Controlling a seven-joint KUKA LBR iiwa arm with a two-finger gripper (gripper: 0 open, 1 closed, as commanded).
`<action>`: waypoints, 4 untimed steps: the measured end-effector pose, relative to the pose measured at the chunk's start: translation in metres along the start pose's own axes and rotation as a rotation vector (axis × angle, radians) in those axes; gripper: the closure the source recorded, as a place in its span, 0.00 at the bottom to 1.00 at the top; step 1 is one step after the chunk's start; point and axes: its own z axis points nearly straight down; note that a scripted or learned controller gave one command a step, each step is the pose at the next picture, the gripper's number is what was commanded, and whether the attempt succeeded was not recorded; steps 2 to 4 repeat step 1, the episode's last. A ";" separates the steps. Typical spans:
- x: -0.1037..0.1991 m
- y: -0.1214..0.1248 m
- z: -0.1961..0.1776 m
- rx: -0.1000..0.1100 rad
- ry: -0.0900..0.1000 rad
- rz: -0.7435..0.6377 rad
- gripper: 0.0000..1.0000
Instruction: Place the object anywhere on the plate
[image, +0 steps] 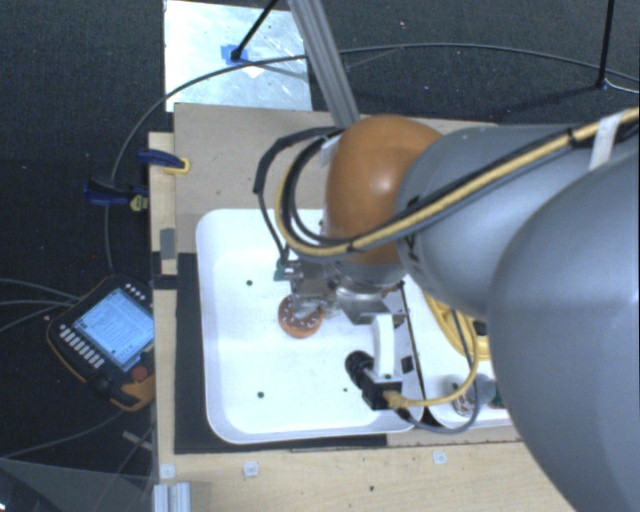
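Handheld controller (108, 335) on dark floor, well left of bin. White bin (235, 330) on bench. Small round brown object (299, 318) lies on bin floor, near bin's middle. Gripper (312, 295) directly over object, touching or just above; grip state cannot be told. Grey arm (520, 250) covers bin's right side.

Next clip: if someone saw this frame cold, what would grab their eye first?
The big grey arm with its orange band sweeps in from the right and covers much of the white bin. Just below the band, at the wrist's lower left, a small brownish round object lies on the bin floor. Off the bench to the left, a handheld pendant with a lit blue screen rests on the dark floor.
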 end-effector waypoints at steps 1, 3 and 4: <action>0.000 0.000 0.000 0.000 0.000 0.000 0.00; 0.000 0.000 0.000 0.000 0.000 0.000 0.00; 0.000 0.000 0.000 0.000 0.000 0.000 0.00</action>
